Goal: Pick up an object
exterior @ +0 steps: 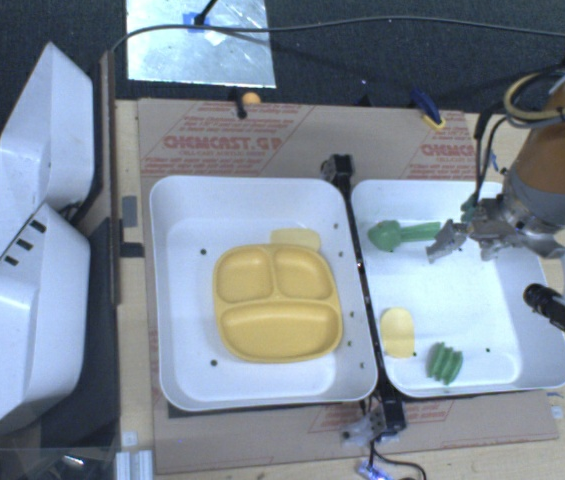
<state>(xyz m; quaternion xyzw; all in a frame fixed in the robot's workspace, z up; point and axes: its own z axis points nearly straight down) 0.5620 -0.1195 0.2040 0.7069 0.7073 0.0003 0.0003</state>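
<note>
The left bin [177, 268] holds a yellow divided tray [277, 303]. The right bin [532, 368] holds a green scoop [402, 234] at its upper left, a yellow piece [397, 332] and a green pod [444, 363] lower down. The hand [468, 242], fingers apart, hovers right of the scoop's handle.

Two white bins seen from above

The gripper [467, 240] is held over the right bin [482, 363], fingers apart, beside a green spoon [402, 234]; a yellow tray [277, 303] is held in the left bin [187, 268].

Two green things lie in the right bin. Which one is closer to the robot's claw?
The green scoop-shaped tool at the bin's far side; the gripper hovers right by its handle end. The ridged green piece lies at the near edge.
</note>
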